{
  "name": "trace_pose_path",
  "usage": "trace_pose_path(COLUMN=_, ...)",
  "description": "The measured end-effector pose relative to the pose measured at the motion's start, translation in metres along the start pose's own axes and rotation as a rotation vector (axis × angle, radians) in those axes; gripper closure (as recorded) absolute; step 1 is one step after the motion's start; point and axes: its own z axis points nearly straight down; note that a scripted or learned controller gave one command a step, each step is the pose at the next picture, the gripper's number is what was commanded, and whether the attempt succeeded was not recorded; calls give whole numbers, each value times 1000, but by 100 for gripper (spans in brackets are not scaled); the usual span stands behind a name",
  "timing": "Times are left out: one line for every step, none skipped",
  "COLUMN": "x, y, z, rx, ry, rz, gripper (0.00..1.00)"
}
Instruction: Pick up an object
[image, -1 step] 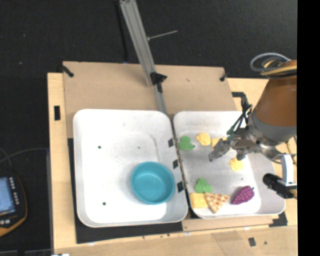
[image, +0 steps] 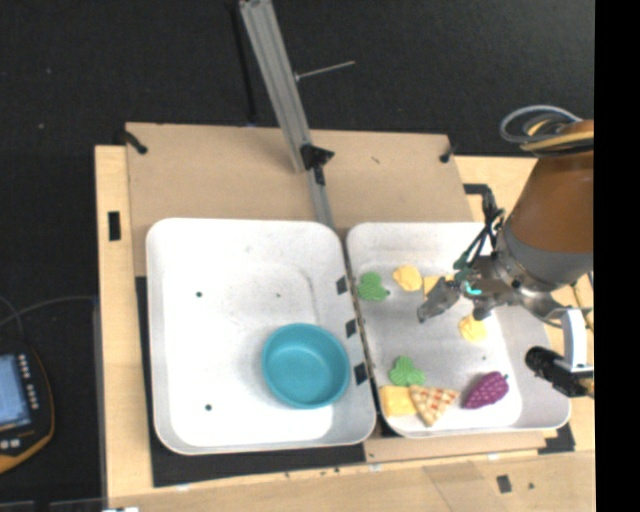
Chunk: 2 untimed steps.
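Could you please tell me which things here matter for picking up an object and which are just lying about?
Belong to the job:
gripper, over the right bin
yellow pieces nearest it
green piece

Lying about:
blue bowl in the left bin
purple grapes
pizza slice

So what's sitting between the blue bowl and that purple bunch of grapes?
In the camera view, between bowl and grapes: a green piece, a yellow block and a pizza slice.
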Motion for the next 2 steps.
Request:
trace_pose_path(x=-1, y=-9, z=48, rx=4, ry=-2, rz=2, gripper=0)
trace_pose_path(x=4, y=-11, z=92, rx=6, ry=-2, rz=2, gripper=0)
